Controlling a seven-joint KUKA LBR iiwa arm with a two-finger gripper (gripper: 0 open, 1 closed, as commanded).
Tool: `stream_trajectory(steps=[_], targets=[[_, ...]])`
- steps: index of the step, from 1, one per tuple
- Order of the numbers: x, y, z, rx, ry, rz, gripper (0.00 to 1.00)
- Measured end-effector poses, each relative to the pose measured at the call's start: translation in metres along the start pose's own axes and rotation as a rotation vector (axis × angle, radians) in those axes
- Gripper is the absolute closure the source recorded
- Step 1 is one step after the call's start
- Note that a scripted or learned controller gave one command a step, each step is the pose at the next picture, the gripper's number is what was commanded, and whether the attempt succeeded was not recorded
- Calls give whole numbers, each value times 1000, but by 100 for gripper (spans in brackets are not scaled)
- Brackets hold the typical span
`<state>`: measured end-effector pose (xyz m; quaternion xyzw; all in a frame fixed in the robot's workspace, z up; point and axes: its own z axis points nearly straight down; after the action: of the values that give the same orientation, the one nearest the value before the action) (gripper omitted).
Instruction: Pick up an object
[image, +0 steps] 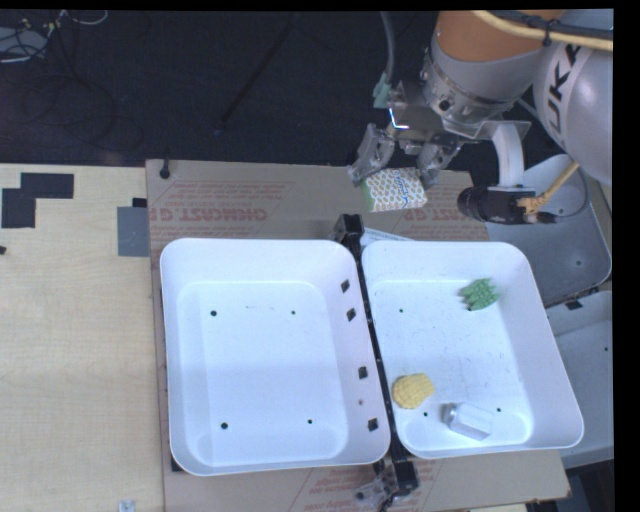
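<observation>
My gripper (397, 172) hangs high above the back edge of the right bin (540, 330), shut on a small pale patterned pouch (392, 190) with green and blue marks that sits between its fingers. Down in the right bin lie a green knobbly object (480, 294) near the back right, a yellow rounded lump (412, 390) near the front left, and a clear-and-white small container (467, 419) at the front.
The left bin (180, 330) stands beside the right one, with a black clip-lined divider (362, 340) between them. Brown cardboard (250, 200) lies under both bins, on a pale wooden bench (70, 350).
</observation>
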<state>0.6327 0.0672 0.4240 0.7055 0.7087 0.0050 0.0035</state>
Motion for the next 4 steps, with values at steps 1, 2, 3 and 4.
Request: stream_trajectory(steps=[1, 2, 3, 4], targets=[[74, -10, -122, 2, 2, -4, 100], [72, -10, -123, 20, -5, -6, 100], [73, -9, -131, 26, -6, -14, 100], [75, -9, -140, 31, -7, -22, 100]])
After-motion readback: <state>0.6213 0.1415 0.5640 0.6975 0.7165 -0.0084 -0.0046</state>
